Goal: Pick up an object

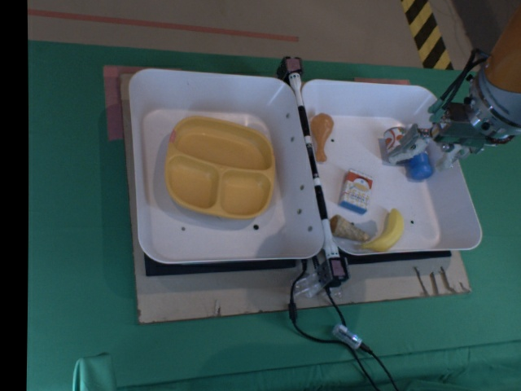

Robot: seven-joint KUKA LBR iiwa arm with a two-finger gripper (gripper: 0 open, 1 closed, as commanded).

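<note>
Near right bin's [456, 218] far rim, gripper [419, 147]

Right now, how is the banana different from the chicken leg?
The banana is yellow and curved; the chicken leg is orange-brown with a fat top and a thin end. The banana lies at the near edge of the right bin, next to an ice cream cone; the chicken leg lies alone further back, by the divider. Both look like toy food, and both lie flat in the same bin.
</note>
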